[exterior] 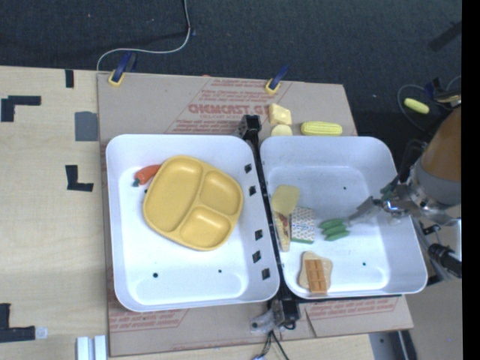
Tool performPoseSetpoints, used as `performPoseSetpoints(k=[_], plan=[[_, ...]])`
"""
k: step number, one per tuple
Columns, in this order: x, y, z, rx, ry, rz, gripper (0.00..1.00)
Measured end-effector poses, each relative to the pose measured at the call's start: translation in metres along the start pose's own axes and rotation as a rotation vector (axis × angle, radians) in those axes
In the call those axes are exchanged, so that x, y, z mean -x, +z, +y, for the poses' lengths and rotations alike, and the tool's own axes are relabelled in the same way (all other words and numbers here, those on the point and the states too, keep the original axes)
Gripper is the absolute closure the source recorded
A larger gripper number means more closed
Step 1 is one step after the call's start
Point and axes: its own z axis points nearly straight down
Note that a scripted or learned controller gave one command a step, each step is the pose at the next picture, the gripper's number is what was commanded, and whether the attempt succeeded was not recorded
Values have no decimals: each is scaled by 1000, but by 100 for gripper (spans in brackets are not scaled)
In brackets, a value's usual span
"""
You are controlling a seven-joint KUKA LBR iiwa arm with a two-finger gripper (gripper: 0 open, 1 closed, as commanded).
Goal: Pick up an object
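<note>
Gripper (358, 214) low inside right bin (328, 152), coming in from the right edge, slim fingers pointing left toward green pea pod toy (334, 229). Tips look just beside the pod's right end, maybe touching; can't tell if the jaws are spread or pressed together, too small and blurry. Nothing visibly pinched between them. Arm (439, 167) behind it, orange band above the grey wrist, hanging over the bin's right rim.

Same bin, left of the pod: white checkered card or cloth piece (303, 222) with a green edge, flat on the floor. Tan spatula-like toy (284, 203) next to it, head up, handle running down along the divider side. Toast or waffle toy (316, 273) near the bin's front wall, well apart from the gripper.

Left bin (127, 276) holds yellow divided plate (193, 202), three compartments, sitting tilted toward the back left. Orange carrot toy (148, 172) peeks out just past the plate's upper left rim.

Outside the bins, on cardboard sheet (217, 100) behind the right bin: corn cob toy (321, 129), yellow cheese-like block (280, 113), pale round piece (281, 130) beside it. Two clamps (121, 69) pin the cardboard's back edge.
</note>
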Motion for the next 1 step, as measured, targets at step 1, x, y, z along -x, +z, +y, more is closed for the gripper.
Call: performPoseSetpoints(k=[1], plan=[[-65,47,27,-7,-8,7,0]])
